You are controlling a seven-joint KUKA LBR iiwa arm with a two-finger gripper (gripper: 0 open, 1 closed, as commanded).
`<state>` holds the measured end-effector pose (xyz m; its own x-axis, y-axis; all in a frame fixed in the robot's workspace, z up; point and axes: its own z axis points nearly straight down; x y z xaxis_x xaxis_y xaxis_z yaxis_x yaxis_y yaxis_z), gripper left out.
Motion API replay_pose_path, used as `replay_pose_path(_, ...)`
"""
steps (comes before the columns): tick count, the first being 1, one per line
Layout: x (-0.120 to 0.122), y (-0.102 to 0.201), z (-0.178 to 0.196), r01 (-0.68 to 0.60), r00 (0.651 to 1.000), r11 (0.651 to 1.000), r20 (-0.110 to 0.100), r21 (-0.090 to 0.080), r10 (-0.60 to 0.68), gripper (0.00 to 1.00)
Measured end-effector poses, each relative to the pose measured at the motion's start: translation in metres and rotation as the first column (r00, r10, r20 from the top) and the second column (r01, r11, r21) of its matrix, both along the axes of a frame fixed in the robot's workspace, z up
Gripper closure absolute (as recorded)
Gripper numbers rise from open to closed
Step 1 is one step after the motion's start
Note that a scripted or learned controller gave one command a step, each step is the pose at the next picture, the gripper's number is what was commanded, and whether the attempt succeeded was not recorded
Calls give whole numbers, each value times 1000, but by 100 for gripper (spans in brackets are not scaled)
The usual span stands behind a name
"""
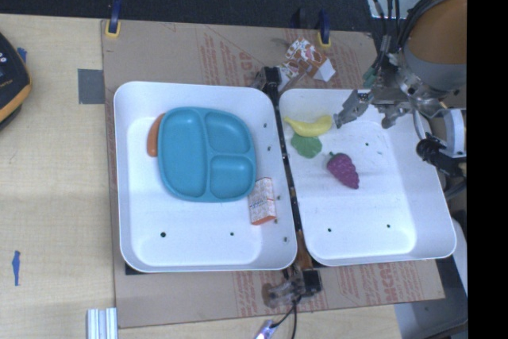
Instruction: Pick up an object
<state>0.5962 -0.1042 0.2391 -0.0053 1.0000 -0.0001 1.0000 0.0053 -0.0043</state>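
The gripper hovers over the far part of the right bin, fingers spread and nothing between them, one finger pointing left toward the banana. That banana, lying along the far-left wall, looks like the likeliest target, with a green piece touching its near side and the purple grapes just beyond, toward the middle. The arm reaches in from the right, so its open stance suits an approach. In the left bin, a blue divided plate covers most of an orange item; a small packet rests by the right wall, label unreadable. Crumpled wrappers past the bins are hard to identify.
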Motion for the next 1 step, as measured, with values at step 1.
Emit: replay_pose_path(1, -21, -28, -129, 1, 1000, 1000, -2, -1, -1, 0)
